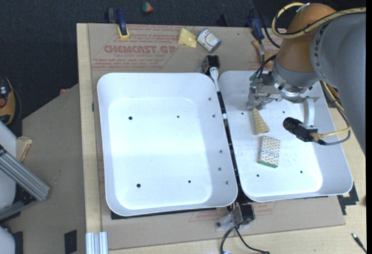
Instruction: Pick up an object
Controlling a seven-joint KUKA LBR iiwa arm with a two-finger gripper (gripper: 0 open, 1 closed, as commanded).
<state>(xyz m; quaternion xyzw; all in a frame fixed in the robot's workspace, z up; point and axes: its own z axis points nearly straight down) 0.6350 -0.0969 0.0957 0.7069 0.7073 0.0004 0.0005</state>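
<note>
In the right bin (pixel 325 180) lie a tan wedge-shaped piece (pixel 260 123) and, just in front of it, a small rectangular pad with a speckled green and tan top (pixel 269 151). My gripper (pixel 256 100) hangs at the bin's back left, right above the far end of the tan wedge. The grey wrist with its orange band (pixel 302 38) rises behind it. From this angle I cannot make out whether it touches the wedge.
The left bin (pixel 116 90) sits beside the right one. A black plug on a yellow cable (pixel 295 127) hangs over the right bin, right of the wedge. Behind the bins on the board lie a yellow scrap (pixel 187 38) and a small box (pixel 208 40).
</note>
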